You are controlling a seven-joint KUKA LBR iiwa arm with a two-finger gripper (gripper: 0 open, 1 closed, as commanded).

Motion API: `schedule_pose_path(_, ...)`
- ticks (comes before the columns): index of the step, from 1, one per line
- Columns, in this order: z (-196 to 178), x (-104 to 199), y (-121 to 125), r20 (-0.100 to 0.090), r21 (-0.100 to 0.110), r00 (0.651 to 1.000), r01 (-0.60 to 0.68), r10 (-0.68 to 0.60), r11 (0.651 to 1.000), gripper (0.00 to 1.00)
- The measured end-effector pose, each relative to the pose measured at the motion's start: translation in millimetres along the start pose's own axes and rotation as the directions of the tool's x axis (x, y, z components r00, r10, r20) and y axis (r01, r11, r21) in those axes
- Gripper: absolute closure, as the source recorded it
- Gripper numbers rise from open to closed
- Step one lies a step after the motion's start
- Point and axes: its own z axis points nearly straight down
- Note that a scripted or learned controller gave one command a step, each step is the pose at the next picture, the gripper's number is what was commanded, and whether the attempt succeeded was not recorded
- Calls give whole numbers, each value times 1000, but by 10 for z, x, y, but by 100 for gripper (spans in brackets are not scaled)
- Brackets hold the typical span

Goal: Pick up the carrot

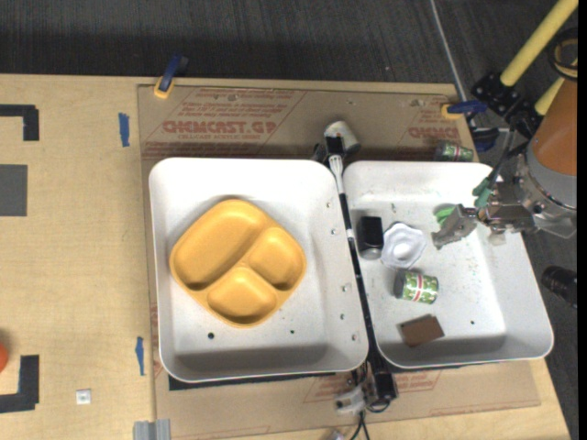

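Pincer (451, 226): located over the right bin (514, 333), in its upper right part, pointing toward the bin's centre. Whether it is wide or narrow cannot be told from this view. The arm (550, 154) enters across the right rim of that bin.

Carrot: its position cannot be told. A small orange-red object (3, 357) lies on the counter (73, 246) at the far left edge of the view, cut off by the frame and well apart from both bins; what it is cannot be determined.

Right bin contents: a crumpled white cup (403, 245) just left of the pincer, a black block (370, 234) near the left rim, a green and red can (417, 287) below the cup, and a brown block (420, 330) near the front rim. The right half of the bin floor, below the pincer, is bare.

Left bin (183, 337): a yellow three-section dish (237, 260) takes up the centre, leaving a bare margin along all four rims.

The two bins touch along their shared middle edge
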Motion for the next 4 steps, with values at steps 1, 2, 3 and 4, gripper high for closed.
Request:
schedule_pose_path(1,771,603,-66,0,-1,1000,-13,13,1000,0)
schedule_pose_path(2,992,1591,91,0,-2,1000,8,-8,1000,0)
schedule_pose_path(3,1601,1963,373,-9,-16,970,-242,242,970,0)
schedule_pose_path(4,1630,1941,372,-4,-3,991,-133,133,991,0)
